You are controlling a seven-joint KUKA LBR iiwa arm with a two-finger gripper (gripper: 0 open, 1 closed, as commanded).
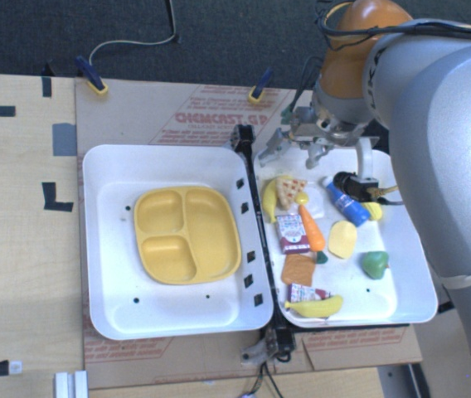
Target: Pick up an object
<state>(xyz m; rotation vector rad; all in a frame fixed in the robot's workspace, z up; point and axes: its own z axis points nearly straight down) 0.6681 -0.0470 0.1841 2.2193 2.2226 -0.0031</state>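
So far nothing's been picked up, as far as I can tell. The claw (295, 151) hangs over the far edge of the right bin (410, 301), up near the divider between the two bins. Its two fingers look spread apart with nothing between them. No grab yet, basically at the start line.

All the pickable stuff sits in that right bin:
- a pizza slice (292, 191) closest to the claw, just below it in the view
- a carrot (311, 227) lying next to a small red carton (289, 232)
- a blue bottle (347, 203) toward the right side
- a pale yellow lemon (342, 240) and a green pepper (375, 264) further toward the near edge
- a brown cracker (298, 269) and a banana (315, 307) at the near end

Things are packed pretty tight down the left side of that bin, several of them touching, so a clean grab there looks fiddly. The pepper is more off on its own.

The left bin (103, 305) just has a yellow divided plate (187, 232) lying flat in the middle.

What's left, in my read: everything. The claw has to line up over one item, come down, close on it, and lift it clear. The pizza slice would be my guess for the target since it's nearest, but honestly I can't tell which one it's going for from here.
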